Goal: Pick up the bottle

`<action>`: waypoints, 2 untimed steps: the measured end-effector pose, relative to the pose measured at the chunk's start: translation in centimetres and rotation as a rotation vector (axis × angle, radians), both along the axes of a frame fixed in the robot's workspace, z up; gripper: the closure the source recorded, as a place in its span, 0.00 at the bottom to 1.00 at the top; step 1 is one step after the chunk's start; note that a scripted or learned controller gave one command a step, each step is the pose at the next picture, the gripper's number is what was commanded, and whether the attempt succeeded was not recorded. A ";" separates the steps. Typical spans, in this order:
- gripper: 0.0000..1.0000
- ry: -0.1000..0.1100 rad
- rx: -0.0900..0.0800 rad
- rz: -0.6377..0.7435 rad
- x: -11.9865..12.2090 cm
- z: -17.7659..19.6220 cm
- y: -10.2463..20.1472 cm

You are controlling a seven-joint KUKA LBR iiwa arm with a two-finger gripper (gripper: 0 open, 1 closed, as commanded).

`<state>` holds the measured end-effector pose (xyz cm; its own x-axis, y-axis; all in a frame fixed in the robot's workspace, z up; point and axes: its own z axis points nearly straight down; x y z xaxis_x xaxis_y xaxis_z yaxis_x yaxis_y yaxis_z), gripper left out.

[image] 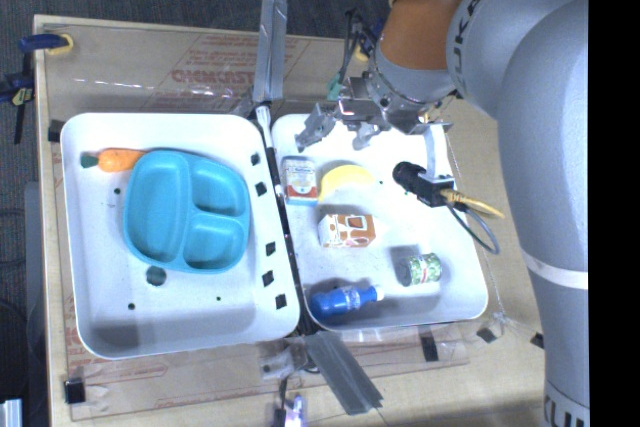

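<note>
The gripper [338,120] hangs over the far end of the right bin [468,287], its fingers spread apart with nothing between them and touching none of the items. That bin holds one blue bottle [345,299], one small carton [346,230], one green can [424,269], one yellow round piece [346,179] and one small packet [299,179] (the left bin [90,310] holds one blue divided tray [187,210] and one carrot [119,159]). The bottle lies on its side against the right bin's near wall, well apart from the gripper, with the carton and the yellow piece between them.

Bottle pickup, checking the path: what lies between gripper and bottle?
In the camera view, between gripper and blue bottle lie the yellow object and small carton.
</note>
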<state>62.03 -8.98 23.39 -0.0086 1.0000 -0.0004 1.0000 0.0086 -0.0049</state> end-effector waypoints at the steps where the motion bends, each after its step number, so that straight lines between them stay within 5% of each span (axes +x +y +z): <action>1: 0.00 0.000 -0.001 -0.099 -1.6 -4.3 5.6; 2: 0.00 -0.005 0.000 0.212 3.0 -4.2 11.3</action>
<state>65.07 2.37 19.21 -0.2185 0.9758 -0.0008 0.9758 0.2185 -0.0002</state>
